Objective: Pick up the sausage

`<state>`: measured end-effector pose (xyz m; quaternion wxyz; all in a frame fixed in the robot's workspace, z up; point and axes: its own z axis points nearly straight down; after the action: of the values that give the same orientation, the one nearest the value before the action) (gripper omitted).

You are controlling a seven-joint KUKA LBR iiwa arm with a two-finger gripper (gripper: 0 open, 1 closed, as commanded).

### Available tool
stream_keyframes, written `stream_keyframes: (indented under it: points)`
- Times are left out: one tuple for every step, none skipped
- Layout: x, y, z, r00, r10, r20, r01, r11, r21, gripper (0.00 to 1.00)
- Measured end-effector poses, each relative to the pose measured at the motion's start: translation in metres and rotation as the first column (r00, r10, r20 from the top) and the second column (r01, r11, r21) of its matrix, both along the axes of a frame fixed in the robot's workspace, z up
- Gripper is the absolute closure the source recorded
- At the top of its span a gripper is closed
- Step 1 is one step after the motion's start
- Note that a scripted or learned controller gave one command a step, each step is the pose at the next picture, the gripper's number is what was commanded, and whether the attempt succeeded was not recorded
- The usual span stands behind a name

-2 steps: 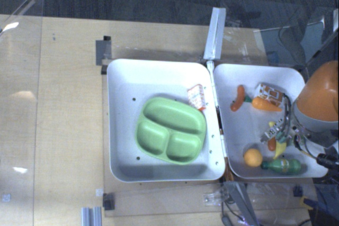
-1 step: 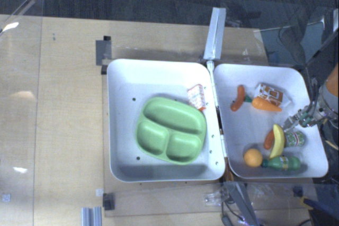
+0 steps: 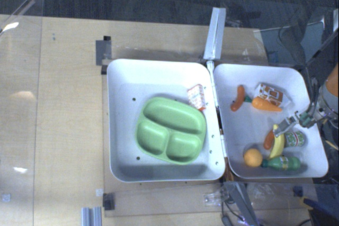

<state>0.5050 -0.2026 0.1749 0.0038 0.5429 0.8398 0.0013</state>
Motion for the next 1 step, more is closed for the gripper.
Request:
stream_keyframes:
  points:
    - [-0.0014,-0.0036,-0.0844,0.999,-0.031,0.01,0.031,1.0,-0.002,0.0]
